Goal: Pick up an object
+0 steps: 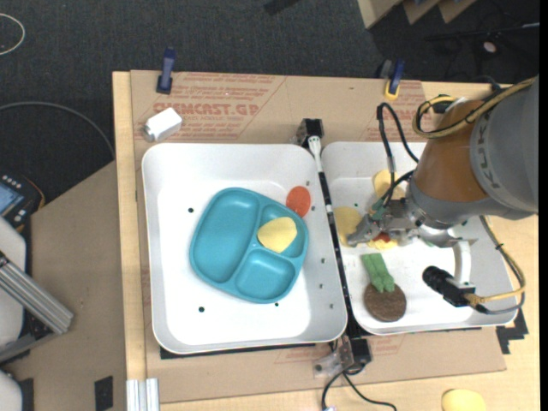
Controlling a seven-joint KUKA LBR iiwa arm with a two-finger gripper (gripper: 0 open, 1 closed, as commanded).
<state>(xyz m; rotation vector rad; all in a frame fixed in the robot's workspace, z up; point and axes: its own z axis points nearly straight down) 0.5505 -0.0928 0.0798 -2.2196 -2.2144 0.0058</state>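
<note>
Plywood bench point(214, 101), dark carpet point(86, 24).

Teal divided plate point(235, 251) looks like smooth, slightly glossy plastic, white bins point(171, 229) matte plastic, worktop point(248, 101) is plain rough-looking cardboard-brown board.

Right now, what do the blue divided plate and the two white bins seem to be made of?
The blue divided plate looks like moulded plastic with a matte finish: even colour, rounded compartment ridges, soft highlights. The two shallow white bins seem to be thin plastic too, smooth and slightly glossy, with rounded corners and rolled rims, though painted metal is possible.
</note>
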